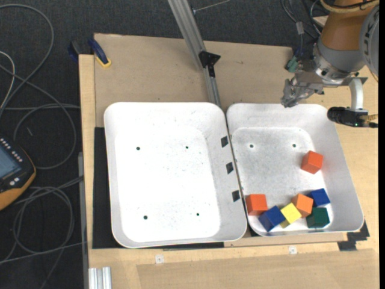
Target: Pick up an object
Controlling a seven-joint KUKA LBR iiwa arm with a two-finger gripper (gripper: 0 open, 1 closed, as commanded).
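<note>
**A:** What do you have on the overhead camera?

**B:** I see the counter (162, 71) with the two white bins side by side. The left bin (120, 161) shows me bare speckled floor. The right bin (337, 143) holds all the blocks.

**A:** Where exactly are they?

**B:** One orange block (311, 161) sits alone toward the right wall, about mid-depth. The rest bunch along the near edge: a second orange block (257, 203) at the left of the row, then a dark blue block (272, 217), a yellow block (290, 213) touching it, a third orange block (304, 204) just behind the yellow one, a smaller blue block (319, 197) to its right, and a green block (318, 217) at the near right corner.

**A:** And the arm?

**B:** It comes in from the right. I see the orange band (344, 35) above the grey wrist, and the end effector (291, 99) hangs over the far rim of the right bin, well apart from every block. Its fingers (289, 96) are dark and small at this angle; I cannot tell whether they are spread or pressed together. I see nothing between them.

**A:** Anything else?

**B:** A metal bar (192, 35) slants across the counter toward the gap between the bins, and loose cables (36, 179) lie on the floor to the left.
</note>
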